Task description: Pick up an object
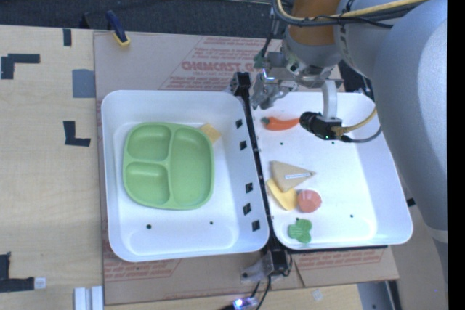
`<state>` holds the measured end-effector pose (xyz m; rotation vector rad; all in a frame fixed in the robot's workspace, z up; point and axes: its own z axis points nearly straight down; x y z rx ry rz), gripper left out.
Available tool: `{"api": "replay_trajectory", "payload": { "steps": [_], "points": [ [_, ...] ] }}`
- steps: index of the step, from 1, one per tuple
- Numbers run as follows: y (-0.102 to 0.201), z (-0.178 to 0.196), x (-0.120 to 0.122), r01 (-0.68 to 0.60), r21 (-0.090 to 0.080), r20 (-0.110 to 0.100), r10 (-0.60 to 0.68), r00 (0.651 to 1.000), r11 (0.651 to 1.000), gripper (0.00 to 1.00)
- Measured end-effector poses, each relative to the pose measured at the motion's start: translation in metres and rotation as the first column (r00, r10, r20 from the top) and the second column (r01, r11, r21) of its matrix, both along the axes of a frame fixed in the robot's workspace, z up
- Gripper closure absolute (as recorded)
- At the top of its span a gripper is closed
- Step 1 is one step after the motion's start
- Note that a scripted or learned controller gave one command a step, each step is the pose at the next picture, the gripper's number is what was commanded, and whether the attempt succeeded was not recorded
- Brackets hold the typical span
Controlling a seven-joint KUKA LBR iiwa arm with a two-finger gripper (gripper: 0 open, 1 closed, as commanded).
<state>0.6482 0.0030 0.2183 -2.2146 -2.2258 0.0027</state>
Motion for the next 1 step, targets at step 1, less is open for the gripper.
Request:
{"api": "replay_trajectory", "payload": {
  "steps": [1],
  "points": [
    [0.0541, -0.0092, 0.0067, 0.0, 0.0, 0.001, 0.0, 1.0, 1.0, 1.0]
  ]
}}
